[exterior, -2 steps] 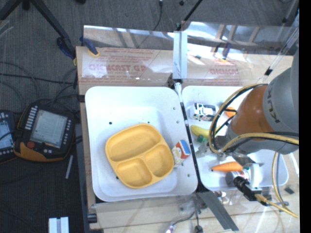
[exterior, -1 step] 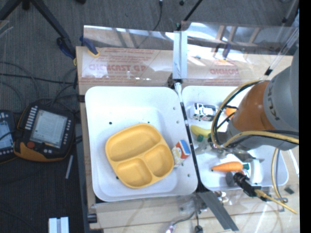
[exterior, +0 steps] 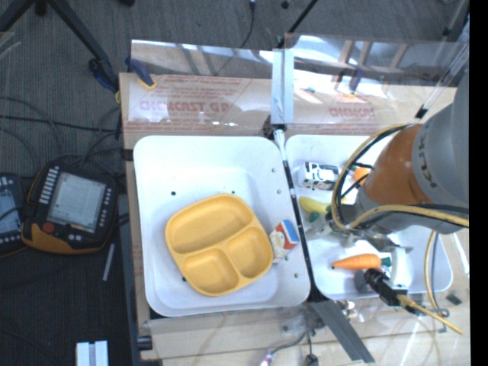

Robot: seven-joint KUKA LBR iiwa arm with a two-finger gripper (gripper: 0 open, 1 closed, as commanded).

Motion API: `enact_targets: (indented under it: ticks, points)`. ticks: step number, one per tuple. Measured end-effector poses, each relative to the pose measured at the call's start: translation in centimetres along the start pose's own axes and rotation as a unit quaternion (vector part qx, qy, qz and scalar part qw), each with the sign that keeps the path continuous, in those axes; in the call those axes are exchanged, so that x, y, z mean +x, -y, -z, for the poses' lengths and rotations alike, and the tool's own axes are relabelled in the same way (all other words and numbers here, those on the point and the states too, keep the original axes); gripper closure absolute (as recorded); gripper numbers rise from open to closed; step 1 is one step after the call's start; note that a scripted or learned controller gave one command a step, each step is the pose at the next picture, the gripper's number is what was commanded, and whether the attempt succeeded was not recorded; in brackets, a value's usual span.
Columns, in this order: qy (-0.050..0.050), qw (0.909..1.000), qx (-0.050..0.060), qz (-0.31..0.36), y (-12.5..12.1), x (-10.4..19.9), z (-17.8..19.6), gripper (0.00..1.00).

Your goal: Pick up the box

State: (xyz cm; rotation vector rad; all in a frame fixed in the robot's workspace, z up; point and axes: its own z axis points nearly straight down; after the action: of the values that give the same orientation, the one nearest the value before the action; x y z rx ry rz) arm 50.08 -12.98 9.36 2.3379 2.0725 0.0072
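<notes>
In left bin [exterior: 152, 204]: box [exterior: 285, 237] beside yellow tray [exterior: 217, 242]; jaws state unclear.

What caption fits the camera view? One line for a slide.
Arm over right bin; small box beside yellow tray in left bin.

My arm [exterior: 427, 166] is reaching over the right bin [exterior: 438, 269]. A carrot [exterior: 355, 262] and a banana [exterior: 314, 204] are lying in it. In the left bin [exterior: 206, 162], a box [exterior: 284, 239] is sitting just right of a tray [exterior: 217, 242].
</notes>
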Motion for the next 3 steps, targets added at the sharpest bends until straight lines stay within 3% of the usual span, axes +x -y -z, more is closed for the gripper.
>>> enact_targets:
  ticks: [1,2,3]
  points:
    - [0.007,1.0,-0.002,0.0,-0.2,0.5,0.1,0.0]
    - [0.001,1.0,-0.006,-0.004,0.9,0.0,0.1,0.0]
    - [0.007,0.9997,-0.008,-0.02,1.2,0.6,0.2,0.0]
